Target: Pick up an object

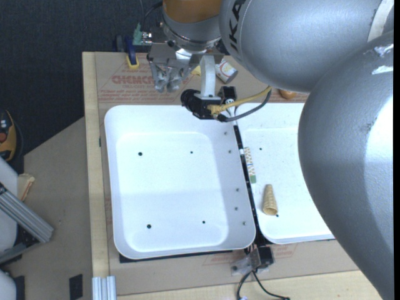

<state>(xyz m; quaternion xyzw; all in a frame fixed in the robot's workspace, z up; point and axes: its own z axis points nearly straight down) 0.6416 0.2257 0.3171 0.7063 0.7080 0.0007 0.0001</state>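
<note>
Two shallow white bins sit side by side on the desk [94, 167], which is a pale wooden board. At far left, off the desk, lie an orange-and-black object [5, 136] and a grey metal rail [25, 212]. The left bin [125, 230] shows small dark dots on its floor. Above its far rim, near red lettering on the board, hangs the pincer [165, 80], beneath the orange band of the arm [300, 24]; whether it is wide or narrow I cannot tell, and nothing shows between its tips. A black cable [206, 108] loops just right of it. The right bin [281, 233] holds a small tan cone [269, 200], lying near its left wall, well apart from the pincer.
</note>
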